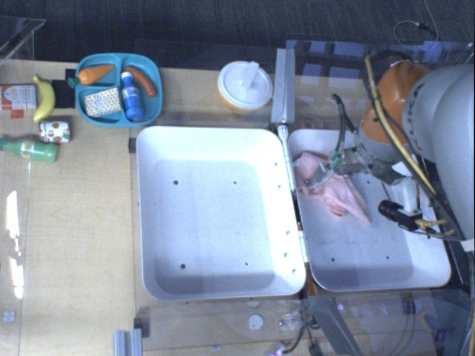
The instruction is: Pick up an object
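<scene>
A robotics lab, by the look of it: a pale wooden bench (74,221) carries two shallow white bins (215,213), a grey arm (438,117) trailing cables fills the right, and toy food sits on a blue tray (119,89) at upper left.

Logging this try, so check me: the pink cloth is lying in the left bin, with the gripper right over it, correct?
Not quite. The camera view shows the pink cloth lying in the right bin, not the left one. The gripper is indeed right over it.
</scene>
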`<state>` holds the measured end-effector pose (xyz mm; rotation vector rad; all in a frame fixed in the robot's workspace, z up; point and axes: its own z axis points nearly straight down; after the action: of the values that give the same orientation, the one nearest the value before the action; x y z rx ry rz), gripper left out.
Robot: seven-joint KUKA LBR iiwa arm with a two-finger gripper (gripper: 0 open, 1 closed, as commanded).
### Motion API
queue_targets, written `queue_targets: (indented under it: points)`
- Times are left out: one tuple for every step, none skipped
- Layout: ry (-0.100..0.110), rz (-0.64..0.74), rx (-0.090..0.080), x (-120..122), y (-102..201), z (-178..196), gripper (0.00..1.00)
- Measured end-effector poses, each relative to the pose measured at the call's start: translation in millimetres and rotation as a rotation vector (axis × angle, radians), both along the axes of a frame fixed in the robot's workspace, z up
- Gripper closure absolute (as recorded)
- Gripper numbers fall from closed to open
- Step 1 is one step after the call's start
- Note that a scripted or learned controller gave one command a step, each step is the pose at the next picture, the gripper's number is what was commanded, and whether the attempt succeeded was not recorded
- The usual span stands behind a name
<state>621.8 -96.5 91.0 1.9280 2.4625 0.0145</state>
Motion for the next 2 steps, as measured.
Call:
queue_targets:
  points:
    - [0.0, 0.092, -0.002, -60, -10, 0, 0.0]
    - [-0.001, 0.102, -0.002, -3, 6, 0, 0.0]
